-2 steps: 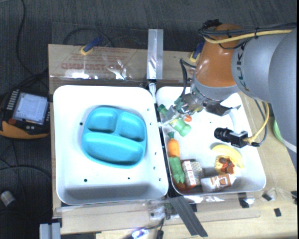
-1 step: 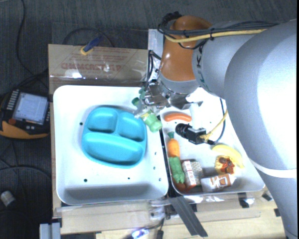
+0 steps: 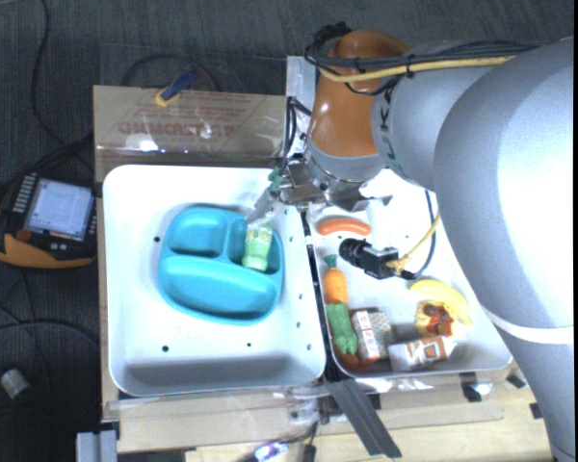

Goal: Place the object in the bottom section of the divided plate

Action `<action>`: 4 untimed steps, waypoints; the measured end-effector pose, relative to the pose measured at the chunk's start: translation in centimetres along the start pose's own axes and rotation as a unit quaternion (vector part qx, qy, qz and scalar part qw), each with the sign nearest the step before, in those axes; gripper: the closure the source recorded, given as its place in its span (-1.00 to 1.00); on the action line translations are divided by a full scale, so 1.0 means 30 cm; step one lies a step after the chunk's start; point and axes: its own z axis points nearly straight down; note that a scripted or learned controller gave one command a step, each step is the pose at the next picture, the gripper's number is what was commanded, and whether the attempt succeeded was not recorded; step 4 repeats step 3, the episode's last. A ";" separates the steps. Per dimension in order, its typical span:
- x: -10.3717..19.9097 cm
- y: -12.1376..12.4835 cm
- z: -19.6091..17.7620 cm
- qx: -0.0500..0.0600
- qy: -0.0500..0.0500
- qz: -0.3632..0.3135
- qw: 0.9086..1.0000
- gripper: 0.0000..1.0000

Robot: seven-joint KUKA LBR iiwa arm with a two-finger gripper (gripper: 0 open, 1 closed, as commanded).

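Reaching in from the right, the grey arm (image 3: 520, 162) is holding its pincer (image 3: 266, 208) over the upper right corner of the left bin (image 3: 140, 359), just above the blue divided plate (image 3: 188, 282). Whether the pincer is open or closed cannot be told at this slant.

A pale green and white object (image 3: 257, 247) is lying in the small upper-right compartment of the plate, its upper end just below the pincer tip; contact between the two cannot be made out. The plate's large bottom section (image 3: 222, 296) is showing bare blue, and the plate itself is sitting near the middle of the left bin.

In the right bin (image 3: 474, 340), several items are resting apart from the plate: a red-orange sausage (image 3: 342, 226) near the top, an orange carrot (image 3: 335, 284) below it along the left wall, a green vegetable (image 3: 341, 327) just under the carrot, small printed boxes (image 3: 370, 335) beside that, a brown and white carton (image 3: 419, 353) at the lower edge, and a yellow banana (image 3: 443, 296) toward the right. Both bins are standing side by side on the table (image 3: 197, 420).
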 end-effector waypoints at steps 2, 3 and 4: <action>0.142 -0.107 -0.474 0.000 -0.005 0.096 0.995 1.00; 0.372 -0.170 -0.360 0.000 -0.002 0.130 0.991 1.00; 0.372 -0.170 -0.360 0.000 -0.002 0.130 0.991 1.00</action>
